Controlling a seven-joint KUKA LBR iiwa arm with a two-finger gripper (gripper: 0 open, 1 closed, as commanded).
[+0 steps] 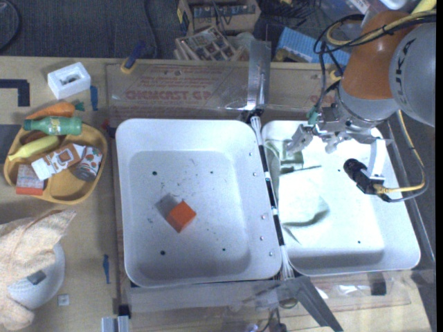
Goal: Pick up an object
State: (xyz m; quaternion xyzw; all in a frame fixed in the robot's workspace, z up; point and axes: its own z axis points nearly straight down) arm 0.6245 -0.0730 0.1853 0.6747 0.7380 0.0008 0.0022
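An orange block with a grey face lies in the left bin, a little left of its middle. My gripper hangs over the far left part of the right bin, under the grey arm with the orange band. Its two fingers stand apart, open, with nothing between them. Just below the gripper a pale greenish see-through thing lies near the bin's left wall. A thin dark curved thing lies further toward the near side of the same bin.
A black cable fitting with a yellow lead hangs off the wrist over the right bin. A clear plastic panel stands behind the bins. Left of the bins sit a yellow bowl of toy food, a white box and a cloth.
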